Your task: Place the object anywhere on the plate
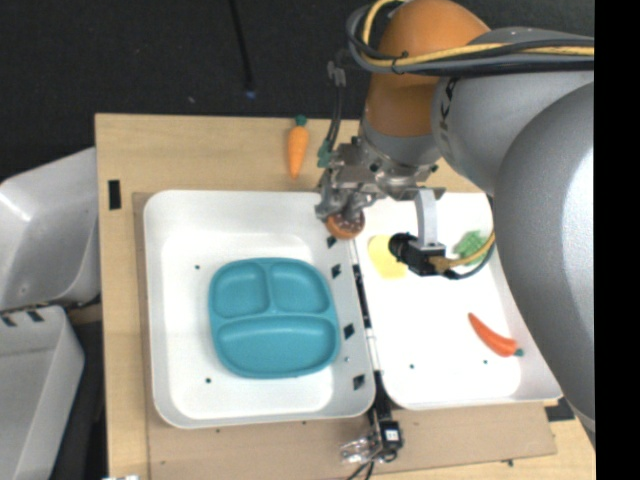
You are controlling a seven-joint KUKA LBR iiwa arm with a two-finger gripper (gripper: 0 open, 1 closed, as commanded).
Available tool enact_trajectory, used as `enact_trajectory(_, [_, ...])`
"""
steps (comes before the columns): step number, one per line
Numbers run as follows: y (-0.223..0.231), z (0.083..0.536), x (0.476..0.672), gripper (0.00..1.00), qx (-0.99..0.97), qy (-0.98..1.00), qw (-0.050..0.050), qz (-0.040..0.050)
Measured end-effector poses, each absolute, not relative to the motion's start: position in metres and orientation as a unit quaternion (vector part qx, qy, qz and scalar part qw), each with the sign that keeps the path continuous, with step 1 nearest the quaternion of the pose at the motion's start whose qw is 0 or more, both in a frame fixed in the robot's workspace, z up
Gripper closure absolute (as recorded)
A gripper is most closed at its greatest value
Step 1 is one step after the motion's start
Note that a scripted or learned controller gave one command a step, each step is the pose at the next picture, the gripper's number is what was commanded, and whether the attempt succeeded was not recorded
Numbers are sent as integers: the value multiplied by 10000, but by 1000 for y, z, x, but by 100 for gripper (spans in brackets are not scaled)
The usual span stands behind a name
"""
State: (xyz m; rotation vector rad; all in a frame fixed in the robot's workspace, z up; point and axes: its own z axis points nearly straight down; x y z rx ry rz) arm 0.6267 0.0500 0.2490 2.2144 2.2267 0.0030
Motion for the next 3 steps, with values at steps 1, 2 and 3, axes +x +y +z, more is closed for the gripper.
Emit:
enact_trajectory(1, [87, 237, 667, 100, 7054, 7088, 11, 8])
enact_trajectory(2, [114, 248, 669, 100, 7057, 7086, 10, 7])
enact_trajectory(3, [113, 247, 669, 0, 7061, 7081, 10, -4])
